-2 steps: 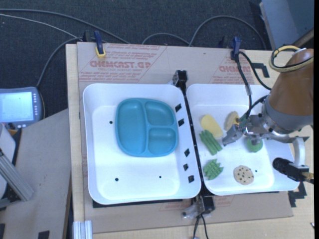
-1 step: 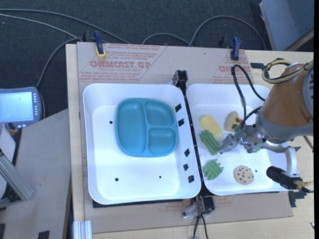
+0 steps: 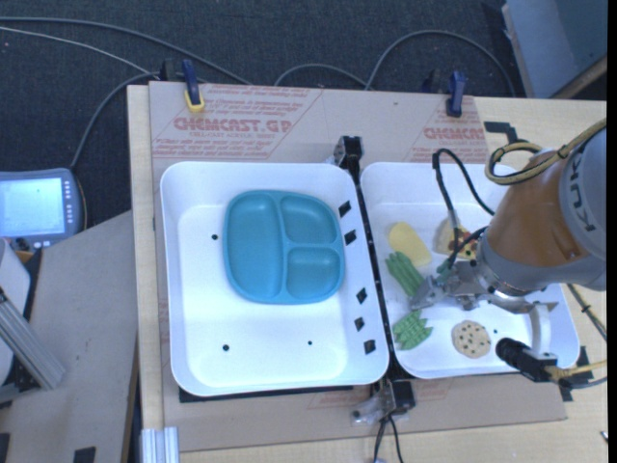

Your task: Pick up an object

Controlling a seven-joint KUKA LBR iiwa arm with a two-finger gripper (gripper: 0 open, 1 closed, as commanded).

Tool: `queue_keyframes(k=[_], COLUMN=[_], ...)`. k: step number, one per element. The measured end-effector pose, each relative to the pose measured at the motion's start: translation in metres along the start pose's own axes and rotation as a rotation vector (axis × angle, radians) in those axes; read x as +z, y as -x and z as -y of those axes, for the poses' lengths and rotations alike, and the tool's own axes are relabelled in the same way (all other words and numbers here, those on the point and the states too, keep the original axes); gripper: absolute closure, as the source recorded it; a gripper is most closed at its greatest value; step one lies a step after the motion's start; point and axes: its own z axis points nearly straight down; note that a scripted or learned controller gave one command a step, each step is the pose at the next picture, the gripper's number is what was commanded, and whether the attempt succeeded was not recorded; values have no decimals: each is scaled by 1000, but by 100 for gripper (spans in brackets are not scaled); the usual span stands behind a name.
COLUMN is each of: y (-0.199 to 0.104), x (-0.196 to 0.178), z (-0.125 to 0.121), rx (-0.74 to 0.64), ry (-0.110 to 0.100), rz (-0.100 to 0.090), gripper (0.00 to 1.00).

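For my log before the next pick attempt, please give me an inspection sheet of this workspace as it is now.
Surface: wooden bench bearing left white bin and right white bin.
Job's things: in right bin, yellow rounded toy, long green toy, small green ridged toy, round speckled cookie.
Clutter: blue divided plastic tray in left bin.
Gripper: gripper low beside the long green toy; nothing seen held.
Cables: black cable looping on arm; grey cables behind bench.
Surroundings: small screen at left, two blue clamps.
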Motion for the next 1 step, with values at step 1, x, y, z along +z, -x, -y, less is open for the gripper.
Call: queue_keyframes(k=[1], y=[0], x=[-14], z=[-2], rx=[1], ry=[7], rz=[1], gripper=[100])
